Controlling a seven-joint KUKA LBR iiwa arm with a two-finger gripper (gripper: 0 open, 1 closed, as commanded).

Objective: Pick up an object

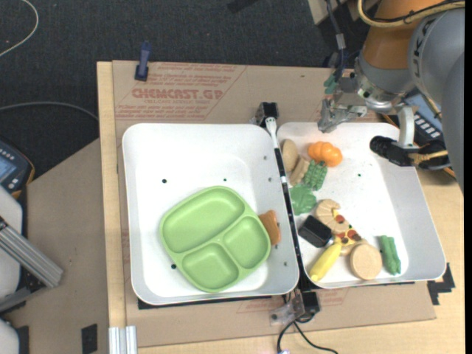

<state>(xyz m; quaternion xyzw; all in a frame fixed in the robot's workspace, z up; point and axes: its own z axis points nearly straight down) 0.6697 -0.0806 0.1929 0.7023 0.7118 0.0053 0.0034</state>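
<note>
I'm taking the orange toy fruit as my marker, up in the far part of the right bin.

Nearest me, well below the fruit along the bin's front edge, I've got a yellow banana-shaped piece, a round tan disc just to its right, and a green pod right of that. A little further up there's a black block with a pizza-slice toy beside it.

Off to the lower left of the fruit, over in the left bin, sits a green divided plate with a small brown piece touching its right rim.

Moving closer to the fruit: a green leafy toy, then a darker green ridged piece just under it, and a tan oval just to its left by the bin wall.

Beyond the fruit, the hand hangs just above it over the bin's far edge, apart from it as far as I can see. I can't tell whether it's spread or closed from this angle. Nothing is visibly in it.

Both bins rest on a cardboard-covered surface.
</note>
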